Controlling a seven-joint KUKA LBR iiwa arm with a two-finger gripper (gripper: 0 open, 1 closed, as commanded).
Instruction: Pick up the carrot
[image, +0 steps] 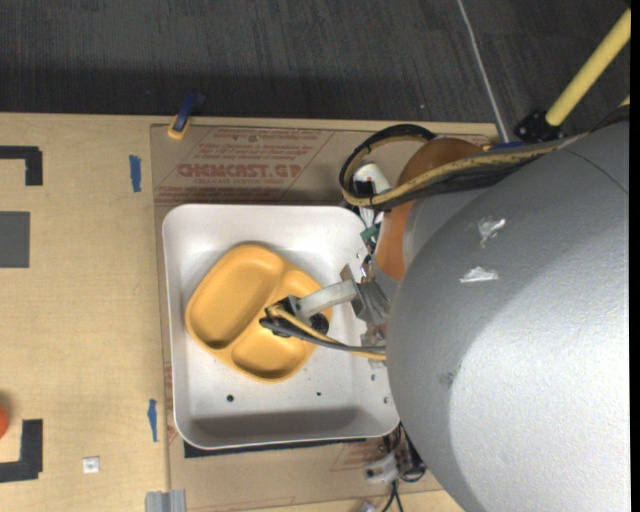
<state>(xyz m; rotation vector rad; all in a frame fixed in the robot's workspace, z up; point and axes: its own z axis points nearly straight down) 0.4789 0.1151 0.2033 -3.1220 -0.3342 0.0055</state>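
Arm (520, 330): grey bulk covers the right half of the view, with the orange band (392, 240) showing at its left edge, over the bin's right rim.

Gripper (366, 300): only metal hardware under the wrist shows, low over the right side of the bin. Released or clenched cannot be told. Nothing seen held.

White bin (180, 300): shallow, rounded corners, sitting on a brown sheet (240, 140).

In the bin: a yellow dish-like thing (232, 292) with two hollow lobes, upper left and lower right, touching. One piece or two, cannot tell. It lies left of centre. A few dark specks (230, 398) dot the floor near the front wall.

Writing: red print on the brown sheet just behind the bin reads "CHEMCAST GP" (240, 170). The smaller red lines above it are too fine to read.

Carrot: a small orange-red patch (3, 420) sits on the bench at the far left edge, cut by the frame, well apart from the bin. Too little shows to say it is the carrot.

Bench: blue tape strips (135, 172) at the sheet's left edge; black corner marks (28, 165) at far left.
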